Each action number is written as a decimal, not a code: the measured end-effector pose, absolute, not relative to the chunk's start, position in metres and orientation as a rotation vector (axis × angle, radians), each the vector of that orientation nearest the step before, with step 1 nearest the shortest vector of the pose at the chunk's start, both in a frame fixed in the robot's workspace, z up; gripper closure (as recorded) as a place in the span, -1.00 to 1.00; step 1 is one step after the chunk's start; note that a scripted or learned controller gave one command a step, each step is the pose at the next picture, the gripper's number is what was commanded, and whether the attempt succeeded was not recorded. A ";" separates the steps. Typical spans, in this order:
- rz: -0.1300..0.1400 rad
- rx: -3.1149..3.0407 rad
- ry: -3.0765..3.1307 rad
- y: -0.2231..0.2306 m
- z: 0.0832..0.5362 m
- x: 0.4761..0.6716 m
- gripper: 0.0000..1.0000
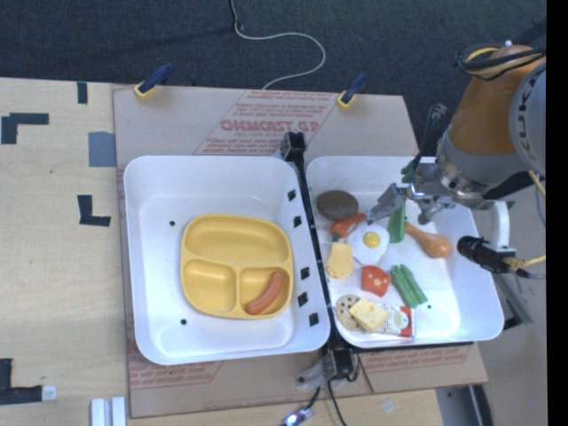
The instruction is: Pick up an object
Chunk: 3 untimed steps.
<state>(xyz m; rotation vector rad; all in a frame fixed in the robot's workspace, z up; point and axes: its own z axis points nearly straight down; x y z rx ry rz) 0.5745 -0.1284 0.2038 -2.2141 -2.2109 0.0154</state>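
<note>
2 white bins on bench. Right bin [479, 313]: crowded toy foods. Gripper [404, 204] near far edge, fingers spread, holding nothing, above green cucumber [397, 224]. Risk: snagging neighbouring egg [371, 240] or drumstick [429, 240].

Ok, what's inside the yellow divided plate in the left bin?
One toy sausage lies in the lower right compartment of the yellow plate. The other compartments show bare yellow. Whatever sits beneath the plate is covered.
</note>
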 end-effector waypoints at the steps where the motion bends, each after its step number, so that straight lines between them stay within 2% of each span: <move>1: 0.002 -2.218 -2.222 -0.128 0.212 0.577 -1.00; 3: 0.008 -2.217 -2.220 -0.127 0.102 0.584 -1.00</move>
